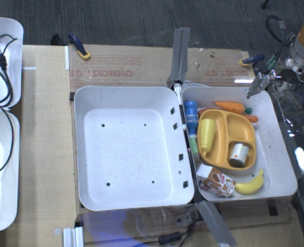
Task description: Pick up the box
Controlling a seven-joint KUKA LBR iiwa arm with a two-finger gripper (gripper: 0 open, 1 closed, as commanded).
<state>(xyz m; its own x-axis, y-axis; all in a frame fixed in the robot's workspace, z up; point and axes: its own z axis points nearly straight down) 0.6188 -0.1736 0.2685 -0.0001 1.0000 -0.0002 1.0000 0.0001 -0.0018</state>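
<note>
Two white bins sit side by side on the bench. The left bin [126, 145] is bare white inside, while the right bin [275, 138] is crowded. In its middle lies a yellow divided tray [229, 138], with a yellow cup [207, 134] lying in the tray's left compartment and a small metal can [238, 154] on its side in the right one. A blue bottle [191, 116] lies along the bin's left wall, just beside the tray, with something green [193, 145] below it. Two carrots [230, 106] rest at the far edge of the tray. At the near edge of the bin a banana [250, 184] curves beside the box [217, 182] — a small carton printed in brown, red and white, lying flat at the bin's near left corner, just below the tray and touching or nearly touching the banana. The gripper [257, 85] hangs at the far right corner of the right bin, above its rim and well apart from the box — whether its fingers are open or closed cannot be told, and nothing can be seen between them.
</note>
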